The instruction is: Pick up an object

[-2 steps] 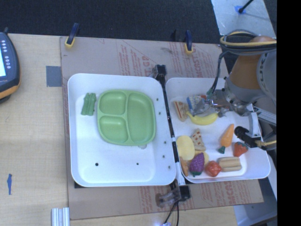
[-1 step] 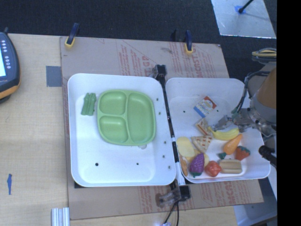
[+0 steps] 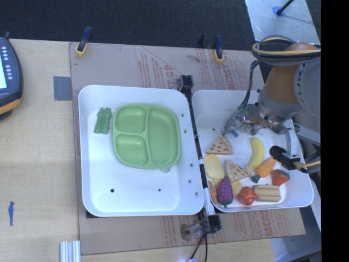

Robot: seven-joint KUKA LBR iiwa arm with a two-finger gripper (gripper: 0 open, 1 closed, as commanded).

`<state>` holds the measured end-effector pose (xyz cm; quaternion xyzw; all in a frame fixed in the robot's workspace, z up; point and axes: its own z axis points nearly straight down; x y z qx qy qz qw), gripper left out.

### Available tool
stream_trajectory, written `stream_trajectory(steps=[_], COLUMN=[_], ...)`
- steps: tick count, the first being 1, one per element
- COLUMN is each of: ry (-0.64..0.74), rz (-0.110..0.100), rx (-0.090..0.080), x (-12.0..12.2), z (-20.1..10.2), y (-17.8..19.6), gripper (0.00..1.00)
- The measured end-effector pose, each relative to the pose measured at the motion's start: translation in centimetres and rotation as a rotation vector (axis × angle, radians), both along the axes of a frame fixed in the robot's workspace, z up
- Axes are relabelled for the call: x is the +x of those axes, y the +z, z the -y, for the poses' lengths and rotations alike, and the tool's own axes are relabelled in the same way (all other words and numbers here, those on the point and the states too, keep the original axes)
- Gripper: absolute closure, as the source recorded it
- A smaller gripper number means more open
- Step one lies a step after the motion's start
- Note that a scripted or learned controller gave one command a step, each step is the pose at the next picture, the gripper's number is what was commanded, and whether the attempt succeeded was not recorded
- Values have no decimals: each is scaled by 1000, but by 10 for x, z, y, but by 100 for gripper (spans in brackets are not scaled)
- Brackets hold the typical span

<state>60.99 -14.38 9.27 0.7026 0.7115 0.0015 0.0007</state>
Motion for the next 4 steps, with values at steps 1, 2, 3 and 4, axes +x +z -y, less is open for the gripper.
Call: stream_trajectory(steps=[1,2,3,4], ry=[-13,-9,-7,-2], rz=[-12,-10,-7,5], rx=[-1,1,-2,-1], x=[-76,-130,-127,-69], z=[29,-5,-2,-62], y=[2,-1,9,105], gripper=[0,0,100,100])
